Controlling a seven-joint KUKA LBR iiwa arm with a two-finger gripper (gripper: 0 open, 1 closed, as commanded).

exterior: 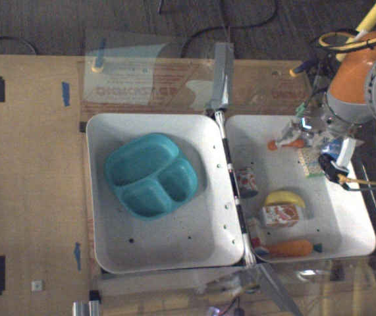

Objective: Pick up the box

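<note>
- The bench (29, 176) lay bare brown at the far left, with blue tape marks and black corner marks on it
- The left bin (108, 242) held a teal divided plate (151, 175), tilted so its single large section sat toward the upper left and its two smaller ones toward the lower right
- A metal divider (230, 176) ran between the two bins, top to bottom
- Just inside the right bin (359, 236), against its left wall, a small can (245, 182) lay on its side
- The box (282, 215) sat in the lower middle of the right bin, a small red and white carton lying flat, its long axis running roughly left to right with a slight tilt
- A yellow banana (285, 198) touched the box along its upper edge, curved over it
- A carrot (292, 247) lay just below the box, also running left to right, near the bin's front wall
- Nothing lay on top of the box; the banana and carrot hemmed it in above and below
- An orange and white item (290, 141) rested near the bin's upper part, too blurred to name
- The gripper (326, 151) hung over the upper right of that bin, well apart from the box; whether it was spread or closed could not be told from this view
- The arm (359, 78) reached in from the right
</note>
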